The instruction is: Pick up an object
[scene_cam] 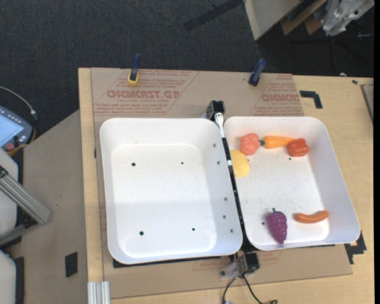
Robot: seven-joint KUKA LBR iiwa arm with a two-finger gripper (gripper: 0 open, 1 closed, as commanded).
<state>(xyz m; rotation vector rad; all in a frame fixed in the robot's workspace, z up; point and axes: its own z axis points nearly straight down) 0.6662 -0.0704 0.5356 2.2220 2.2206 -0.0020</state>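
Since the pale yellow plastic toy [240, 164] leans on the right-hand shallow white bin's [285, 185] inner wall, mid-table, just beside a pink round toy [250, 143], a grab may strike wall or neighbour; whether the blurred pincer [341, 16] beyond the table's far right corner is apart or together, I cannot tell.

Floor: we find dark grey carpet [71, 35] behind and left of the bench.
Bench: we record a light wooden top [65, 196] under a brown cardboard sheet [178, 89].
Clamps: we note two [134, 70] [257, 71] at the cardboard's far edge.
Light: even.
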